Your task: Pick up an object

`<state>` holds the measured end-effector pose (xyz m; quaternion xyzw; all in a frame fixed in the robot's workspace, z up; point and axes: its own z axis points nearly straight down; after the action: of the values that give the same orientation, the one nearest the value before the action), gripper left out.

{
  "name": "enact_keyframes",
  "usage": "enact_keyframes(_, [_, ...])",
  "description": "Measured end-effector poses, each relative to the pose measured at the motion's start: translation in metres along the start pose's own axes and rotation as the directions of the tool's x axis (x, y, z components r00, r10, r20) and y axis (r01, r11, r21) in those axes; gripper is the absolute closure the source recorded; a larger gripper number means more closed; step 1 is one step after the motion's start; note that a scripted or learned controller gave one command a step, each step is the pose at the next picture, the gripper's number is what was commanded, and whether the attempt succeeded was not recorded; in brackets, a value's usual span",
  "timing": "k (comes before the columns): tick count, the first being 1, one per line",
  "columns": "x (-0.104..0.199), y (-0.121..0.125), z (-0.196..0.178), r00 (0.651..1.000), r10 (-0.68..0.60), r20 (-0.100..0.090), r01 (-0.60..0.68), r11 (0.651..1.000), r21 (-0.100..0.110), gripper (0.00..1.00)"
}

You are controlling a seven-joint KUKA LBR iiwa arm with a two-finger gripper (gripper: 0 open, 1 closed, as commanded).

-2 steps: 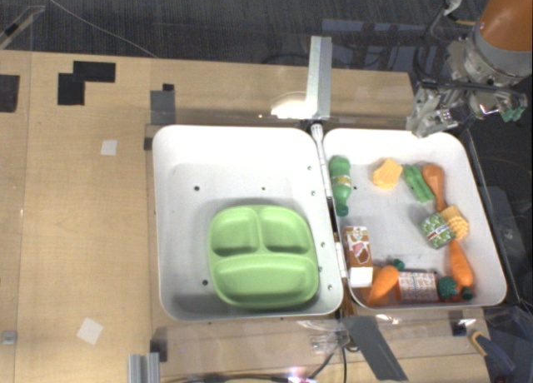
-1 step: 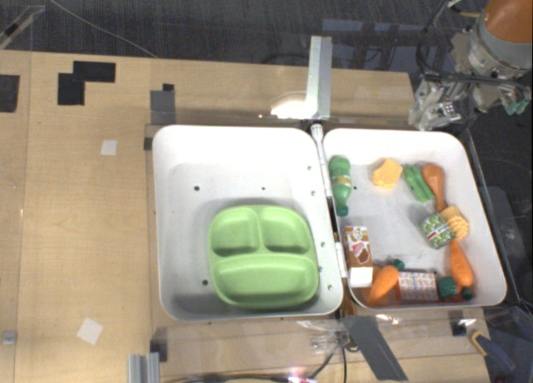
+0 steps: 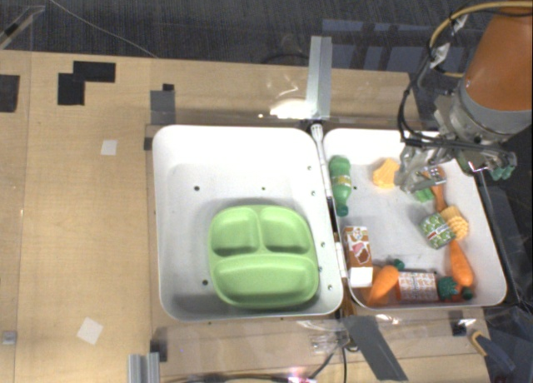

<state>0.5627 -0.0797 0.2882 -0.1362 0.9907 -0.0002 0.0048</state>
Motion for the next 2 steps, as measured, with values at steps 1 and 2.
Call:
enact_keyframes(1, [-0.01,-0.078,-0.014,0.995,-0.098,0.001,0.098,0.995,0.004,1.0])
enact_keyframes(2, [-0.005,-0.041,0.046,1.0,-0.013,-0.003,0.013,1.0,-0.001,1.0])
